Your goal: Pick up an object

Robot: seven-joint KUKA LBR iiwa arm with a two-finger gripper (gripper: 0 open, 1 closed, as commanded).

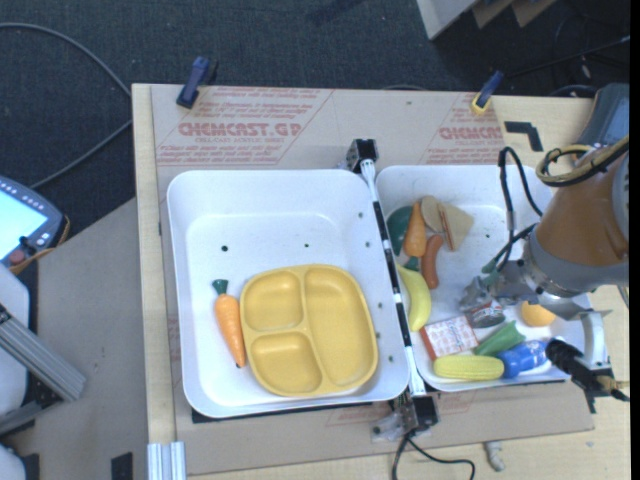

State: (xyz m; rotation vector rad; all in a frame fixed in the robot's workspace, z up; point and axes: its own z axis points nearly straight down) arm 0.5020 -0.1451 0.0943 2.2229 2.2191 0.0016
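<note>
The right bin (470,180) holds a pile of toy food. A yellow banana (416,295) lies along its left wall. Beside it are a red sausage (432,258), an orange piece (415,236), a green piece (399,226) and tan bread slices (444,218). Near the front lie a red-and-white packet (449,337), a yellow corn cob (467,368), a green pepper (499,338), a blue item (524,358) and an orange fruit (537,315). My gripper (485,302) is low in this bin, just above the packet and pepper. Nothing can be made out in its grasp.
The left bin (262,200) holds a yellow divided plate (305,328) and a carrot (230,328) left of it. A black clip (362,152) joins the bins at the back. The arm's orange band (592,223) hangs over the right bin's right side.
</note>
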